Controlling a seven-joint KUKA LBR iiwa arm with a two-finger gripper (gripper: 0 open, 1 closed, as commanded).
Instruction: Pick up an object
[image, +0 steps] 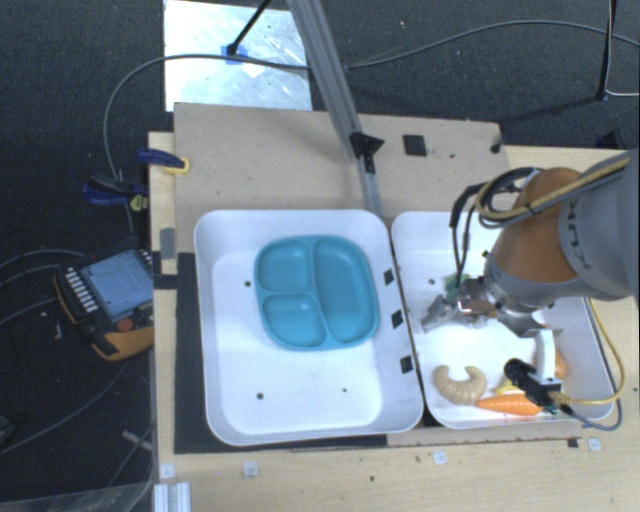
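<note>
Bench (300, 160): a brown board under both bins, spreading to the left of the hand and up the frame from it.
Arm (575, 245): grey, with an orange band just above the wrist; it comes in from the right and bends down over the right bin, ending at the hand.
Left bin (290, 400): white and shallow, lying left of the hand and touching the right bin along its edge.
Right bin (425, 250): white and shallow, directly under the hand; the arm covers much of its right part.
Plate (318, 292): blue, with three compartments, sitting in the left bin well to the left of the hand.
Hand (442, 312): low inside the right bin near its left wall, grey metal parts pointing left; whether it is open or closed is impossible to tell, and nothing can be seen gripped in it.
Carrot (510, 405): orange, lying flat along the near wall of the right bin, below and to the right of the hand, apart from it.
Croissant (460, 384): pale tan and curved, just below the hand, with a gap between them, and just beside the carrot's left end.
</note>
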